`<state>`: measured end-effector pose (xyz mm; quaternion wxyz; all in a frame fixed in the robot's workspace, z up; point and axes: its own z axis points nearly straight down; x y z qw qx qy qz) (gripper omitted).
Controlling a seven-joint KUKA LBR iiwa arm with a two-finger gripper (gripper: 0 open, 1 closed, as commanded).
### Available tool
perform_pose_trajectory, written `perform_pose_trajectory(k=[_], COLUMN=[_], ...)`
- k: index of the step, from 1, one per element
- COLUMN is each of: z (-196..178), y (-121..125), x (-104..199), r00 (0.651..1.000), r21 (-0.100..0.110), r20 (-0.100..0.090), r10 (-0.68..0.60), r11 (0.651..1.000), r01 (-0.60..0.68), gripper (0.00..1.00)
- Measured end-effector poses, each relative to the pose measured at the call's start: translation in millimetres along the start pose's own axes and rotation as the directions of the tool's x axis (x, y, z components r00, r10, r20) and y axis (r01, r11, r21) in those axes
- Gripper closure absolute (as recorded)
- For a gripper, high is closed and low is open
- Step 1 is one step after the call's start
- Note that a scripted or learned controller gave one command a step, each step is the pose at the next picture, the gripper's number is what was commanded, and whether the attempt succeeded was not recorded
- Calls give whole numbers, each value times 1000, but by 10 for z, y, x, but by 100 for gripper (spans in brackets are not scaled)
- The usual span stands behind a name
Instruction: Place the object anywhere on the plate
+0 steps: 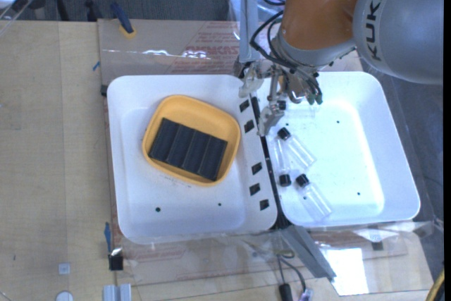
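Yellow plate (192, 139) in your left bin carries a black slab, clear vials (294, 151) lie in the right bin under your hand (271, 113), grip state indeterminable; judged pick stage, next needs secure grasp, then leftward carry.

Even, bright overhead light is seen — glare is thrown off the two shallow white plastic bins (352, 151); the large grey-and-orange arm (352, 3) is softly blurred.
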<state>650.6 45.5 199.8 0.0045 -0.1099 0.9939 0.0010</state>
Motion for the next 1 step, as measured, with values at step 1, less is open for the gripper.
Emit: perform_pose_trajectory(k=[1], z=[137], y=[706], x=[-190], r00=[996], r21=[-2], r20=[0], r10=[-88], r11=[996], r01=[88], gripper=[0])
